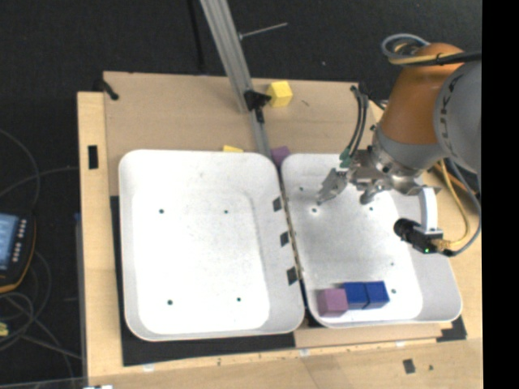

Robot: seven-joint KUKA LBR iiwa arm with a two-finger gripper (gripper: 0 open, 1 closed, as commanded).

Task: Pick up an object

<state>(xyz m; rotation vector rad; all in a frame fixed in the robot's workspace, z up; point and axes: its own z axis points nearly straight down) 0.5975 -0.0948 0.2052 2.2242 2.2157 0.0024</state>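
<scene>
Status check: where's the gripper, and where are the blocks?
Gripper over right bin's far end, holding nothing. Purple block and blue blocks at near edge. Path unobstructed.

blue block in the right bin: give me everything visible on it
The blue block looks like a solid, matte, deep-blue piece with squared edges, wider than tall in this view; a faint seam suggests it may be two cubes side by side. It lies flat on the floor of the right bin, near the front rim. Its left side meets a purple block. The gripper is well away, toward the bin's far end.
</scene>
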